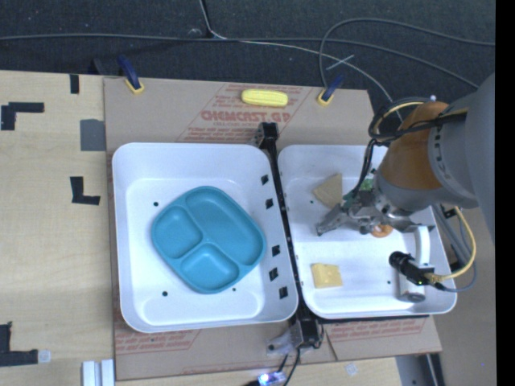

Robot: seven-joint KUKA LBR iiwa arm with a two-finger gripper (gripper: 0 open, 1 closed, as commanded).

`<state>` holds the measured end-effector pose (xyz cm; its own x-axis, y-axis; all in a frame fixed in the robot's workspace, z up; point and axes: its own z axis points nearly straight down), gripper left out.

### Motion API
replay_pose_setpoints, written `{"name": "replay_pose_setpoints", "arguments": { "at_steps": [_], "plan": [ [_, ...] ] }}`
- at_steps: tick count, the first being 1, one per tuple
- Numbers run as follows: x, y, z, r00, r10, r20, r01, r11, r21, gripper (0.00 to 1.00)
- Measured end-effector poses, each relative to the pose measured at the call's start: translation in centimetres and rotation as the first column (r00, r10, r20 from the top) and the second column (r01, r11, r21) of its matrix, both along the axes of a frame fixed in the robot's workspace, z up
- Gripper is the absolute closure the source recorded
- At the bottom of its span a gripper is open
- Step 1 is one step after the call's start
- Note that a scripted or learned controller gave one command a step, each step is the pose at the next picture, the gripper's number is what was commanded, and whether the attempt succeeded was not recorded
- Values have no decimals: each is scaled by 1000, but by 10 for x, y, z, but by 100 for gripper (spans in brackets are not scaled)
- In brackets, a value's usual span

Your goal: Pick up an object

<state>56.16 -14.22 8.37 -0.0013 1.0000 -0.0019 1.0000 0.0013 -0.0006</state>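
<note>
Nearest the bottom edge of the view, on my wooden counter (pixel 48 256), sits a sheet of brown cardboard (pixel 233 115) printed with red lettering, carrying two shallow white plastic bins side by side. Low in the right white bin (pixel 362 300) lies a small pale yellow square block (pixel 326 275), flat on the floor and well apart from me. Beside it, the left white bin (pixel 129 240) holds a blue plastic tray with three compartments (pixel 208 237), resting at a tilt across the bin's middle. Higher in the right bin, my gripper (pixel 326 225) reaches in from the right, its grey fingers pointing leftward and low over the floor; I cannot tell whether they are apart or together, and nothing shows between them. Just above their tips lies a tan, wedge-shaped piece (pixel 328 188), near but seemingly not touching. Behind the gripper my grey arm with its orange band (pixel 410 155) rises over the bin's right side. Farthest back, a yellow corn-shaped toy (pixel 264 97) rests on the cardboard between two blue-and-yellow clamps (pixel 129 75).
</note>
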Motion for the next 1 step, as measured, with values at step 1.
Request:
{"name": "replay_pose_setpoints", "arguments": {
  "at_steps": [1],
  "plan": [
    [1, 0, 12, 1000, 1, 3, -1, 1000, -1, 100]
  ]
}}
